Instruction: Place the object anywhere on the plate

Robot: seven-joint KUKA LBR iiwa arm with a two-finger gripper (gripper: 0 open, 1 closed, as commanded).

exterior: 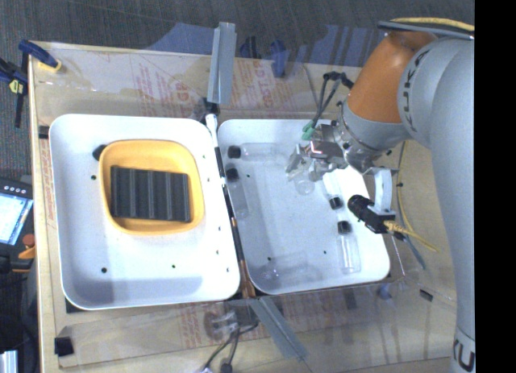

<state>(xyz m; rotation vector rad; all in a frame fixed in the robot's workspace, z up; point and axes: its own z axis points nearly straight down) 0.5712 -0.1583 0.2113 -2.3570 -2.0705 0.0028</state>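
A yellow plate (151, 152) with rounded corners sits in the left white bin (81, 259). A dark grey ridged block (151, 194) lies flat on the plate, covering most of its middle. My gripper (305, 167) hangs over the upper middle of the right bin (282, 226), well to the right of the plate and apart from the block. Clear plastic and glare around the gripper's tip blur what lies beneath it.
Small black pieces (233, 153) dot the right bin's left side and lie near its right wall (334, 201). A clear tube (348, 254) rests at its lower right. The arm's orange band (385, 81) and grey body fill the right side. A metal divider (221, 61) stands behind the bins.
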